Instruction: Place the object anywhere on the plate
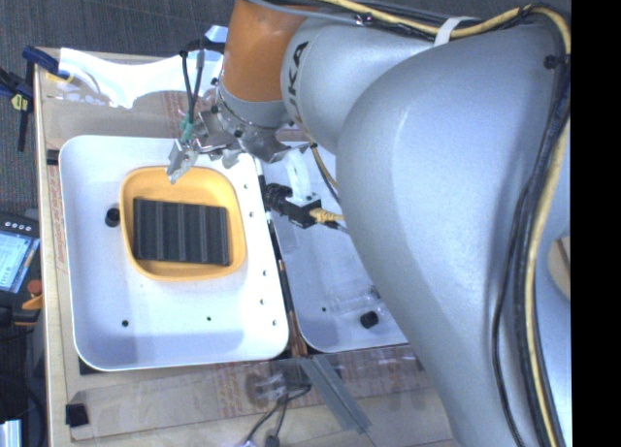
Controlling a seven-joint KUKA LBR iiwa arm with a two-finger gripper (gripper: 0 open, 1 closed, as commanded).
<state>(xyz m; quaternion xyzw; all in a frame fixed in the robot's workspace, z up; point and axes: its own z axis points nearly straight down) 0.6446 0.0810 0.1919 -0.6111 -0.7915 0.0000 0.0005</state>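
Observation:
A yellow plate (146,191) with rounded corners lies in the left white bin (87,319). A dark, ribbed rectangular object (182,232) rests flat in the plate's middle. My gripper (180,160) hangs over the plate's far rim, above and apart from the ribbed object, with nothing visible in it. The orange wrist band (260,38) and the grey arm reach in from the right.
A small black piece (113,215) sits in the left bin just left of the plate. The right bin (335,334) holds another small black piece (369,319) and is largely covered by the arm. A black and yellow connector (299,208) hangs over the bins' divide.

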